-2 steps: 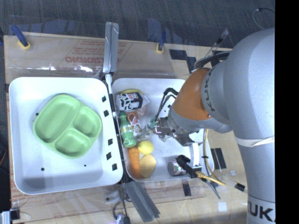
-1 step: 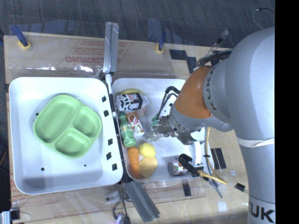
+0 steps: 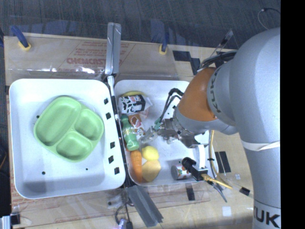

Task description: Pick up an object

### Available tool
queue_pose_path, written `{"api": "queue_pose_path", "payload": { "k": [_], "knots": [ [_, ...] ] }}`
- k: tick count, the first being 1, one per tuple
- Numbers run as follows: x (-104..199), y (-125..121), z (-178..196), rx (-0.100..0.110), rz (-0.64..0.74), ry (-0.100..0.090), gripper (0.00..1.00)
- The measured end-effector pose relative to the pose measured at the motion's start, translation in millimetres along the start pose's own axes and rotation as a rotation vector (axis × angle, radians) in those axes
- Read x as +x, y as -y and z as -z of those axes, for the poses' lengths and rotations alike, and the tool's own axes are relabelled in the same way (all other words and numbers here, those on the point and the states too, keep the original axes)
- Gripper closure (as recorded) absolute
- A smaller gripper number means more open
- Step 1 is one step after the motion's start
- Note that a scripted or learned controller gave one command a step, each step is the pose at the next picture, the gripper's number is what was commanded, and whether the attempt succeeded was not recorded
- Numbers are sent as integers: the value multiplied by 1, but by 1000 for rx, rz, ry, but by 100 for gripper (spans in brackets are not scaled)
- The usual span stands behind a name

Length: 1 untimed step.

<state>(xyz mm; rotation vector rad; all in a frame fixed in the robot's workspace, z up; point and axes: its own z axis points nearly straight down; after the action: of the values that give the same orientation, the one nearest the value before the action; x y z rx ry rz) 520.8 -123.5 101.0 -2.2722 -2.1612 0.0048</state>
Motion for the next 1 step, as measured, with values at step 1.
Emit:
{"api": "queue_pose_path", "payload": {
  "k": [1],
  "knots": [
    [-14,-60,10,-4,-12,1,0]
  ]
}}
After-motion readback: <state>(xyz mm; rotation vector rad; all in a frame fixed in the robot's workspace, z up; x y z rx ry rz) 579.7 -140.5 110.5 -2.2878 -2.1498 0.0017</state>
